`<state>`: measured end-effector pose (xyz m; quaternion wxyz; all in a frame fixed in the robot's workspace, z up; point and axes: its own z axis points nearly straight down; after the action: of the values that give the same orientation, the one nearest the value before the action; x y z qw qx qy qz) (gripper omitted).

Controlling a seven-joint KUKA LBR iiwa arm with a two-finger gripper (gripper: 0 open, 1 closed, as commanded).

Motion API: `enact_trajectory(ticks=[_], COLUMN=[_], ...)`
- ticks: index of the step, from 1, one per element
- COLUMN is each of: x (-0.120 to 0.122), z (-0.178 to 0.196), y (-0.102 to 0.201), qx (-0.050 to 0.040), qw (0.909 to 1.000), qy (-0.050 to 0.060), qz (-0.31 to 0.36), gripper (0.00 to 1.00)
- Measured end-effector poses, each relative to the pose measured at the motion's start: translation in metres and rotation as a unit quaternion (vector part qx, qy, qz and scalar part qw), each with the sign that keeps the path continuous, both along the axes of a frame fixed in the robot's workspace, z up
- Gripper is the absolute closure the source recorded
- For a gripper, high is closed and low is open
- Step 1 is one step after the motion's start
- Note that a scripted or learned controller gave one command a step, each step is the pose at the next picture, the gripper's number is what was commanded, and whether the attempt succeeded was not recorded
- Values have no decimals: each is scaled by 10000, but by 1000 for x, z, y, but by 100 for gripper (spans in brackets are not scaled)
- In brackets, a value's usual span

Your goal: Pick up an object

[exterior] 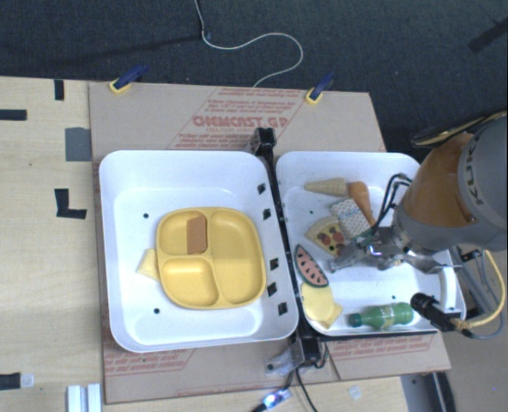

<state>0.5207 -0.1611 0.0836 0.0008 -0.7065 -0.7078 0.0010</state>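
The hand [350, 256] hangs low in the right bin [426, 337], just by the pizza slice [326, 234] at its 10 o'clock; whether it's spread I cannot tell. That slice looks light, stiff, flat plastic, likely slippery, so I'd pinch across its edges
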Motion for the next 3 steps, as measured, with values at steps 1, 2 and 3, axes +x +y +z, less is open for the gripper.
enact_trajectory(ticks=[1,2,3], x=[1,1,2], z=[11,53,94], y=[0,-3,-6], qx=[-6,2,2], qw=[10000,10000,10000], qy=[-11,-17,-15], qz=[2,-4,-2], gripper=[100,100,100])
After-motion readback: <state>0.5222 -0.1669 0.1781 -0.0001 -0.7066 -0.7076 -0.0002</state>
